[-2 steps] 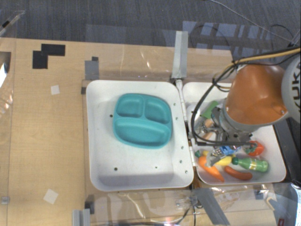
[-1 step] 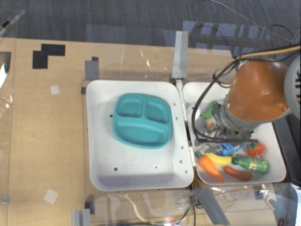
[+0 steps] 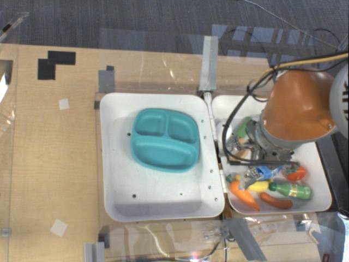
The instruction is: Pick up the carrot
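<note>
Reaching in over the bench (image 3: pixel 54 162), the arm (image 3: pixel 297 105) hangs above the right bin (image 3: pixel 322 192), its gripper (image 3: pixel 262 158) low among toy food, state impossible to tell. A teal divided plate (image 3: pixel 164 139) sits in the left bin (image 3: pixel 117 162). The carrot (image 3: pixel 243 195) lies near the right bin's front-left corner, beside a yellow piece (image 3: pixel 258 187).

Surface (image 3: pixel 49 162): pale wood-look board, matt, clear tape strips shining along the edges. Both bins (image 3: pixel 163 206) smooth white plastic, slight sheen. Teal divided plate (image 3: pixel 165 139) is matt plastic. Carrot (image 3: pixel 244 195) and the other toy food look like glossy moulded plastic. Arm's orange band (image 3: pixel 297 105) smooth, satin finish. Floor (image 3: pixel 136 10) beyond is dark ribbed carpet.
</note>
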`<state>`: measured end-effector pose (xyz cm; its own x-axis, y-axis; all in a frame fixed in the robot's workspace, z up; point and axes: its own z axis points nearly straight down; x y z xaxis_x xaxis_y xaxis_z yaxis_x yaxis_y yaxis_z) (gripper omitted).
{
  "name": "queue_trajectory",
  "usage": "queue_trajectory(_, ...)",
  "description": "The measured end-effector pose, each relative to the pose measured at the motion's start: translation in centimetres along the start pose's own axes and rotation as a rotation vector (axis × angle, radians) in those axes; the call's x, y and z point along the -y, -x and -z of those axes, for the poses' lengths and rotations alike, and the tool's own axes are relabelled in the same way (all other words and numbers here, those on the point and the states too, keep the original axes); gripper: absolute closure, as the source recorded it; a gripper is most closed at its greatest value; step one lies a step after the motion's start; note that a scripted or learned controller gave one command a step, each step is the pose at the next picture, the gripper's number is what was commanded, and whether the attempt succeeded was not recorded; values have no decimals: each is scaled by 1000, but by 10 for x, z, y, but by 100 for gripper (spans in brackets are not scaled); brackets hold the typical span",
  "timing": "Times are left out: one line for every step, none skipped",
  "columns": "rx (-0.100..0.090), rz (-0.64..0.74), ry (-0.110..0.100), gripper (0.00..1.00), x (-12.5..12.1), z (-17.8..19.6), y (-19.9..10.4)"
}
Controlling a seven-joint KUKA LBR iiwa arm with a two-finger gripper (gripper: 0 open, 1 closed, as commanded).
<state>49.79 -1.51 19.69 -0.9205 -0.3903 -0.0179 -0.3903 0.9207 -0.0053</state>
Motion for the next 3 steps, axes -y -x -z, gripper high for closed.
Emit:
queue_trajectory(-8,421,5,0,9,-11,0)
queue_trajectory(-8,421,5,0,9,-11,0)
queue_trajectory(-8,421,5,0,9,-11,0)
